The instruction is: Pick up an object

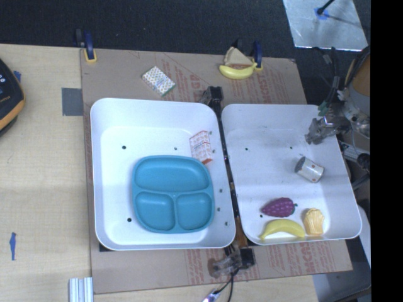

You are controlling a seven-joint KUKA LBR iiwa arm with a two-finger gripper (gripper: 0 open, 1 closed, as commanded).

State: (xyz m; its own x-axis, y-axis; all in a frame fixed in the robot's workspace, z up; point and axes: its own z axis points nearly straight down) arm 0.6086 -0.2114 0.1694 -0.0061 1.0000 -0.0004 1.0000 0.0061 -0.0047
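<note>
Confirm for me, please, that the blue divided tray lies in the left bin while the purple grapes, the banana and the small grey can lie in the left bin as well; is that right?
Not quite. The blue divided tray does lie in the left bin, but the purple grapes, the banana and the small grey can lie in the right bin, as the camera view shows.

both white bins (pixel 101 168) look like smooth moulded plastic with a soft sheen. the blue divided tray (pixel 173 192) is matt plastic. the small cylinder (pixel 309 169) looks like dull grey metal. the banana (pixel 283 229) and the grapes (pixel 278 207) have a slightly glossy plastic look. the counter (pixel 38 187) is pale wood-grain, overlaid with a printed cardboard sheet (pixel 277 80).
</note>
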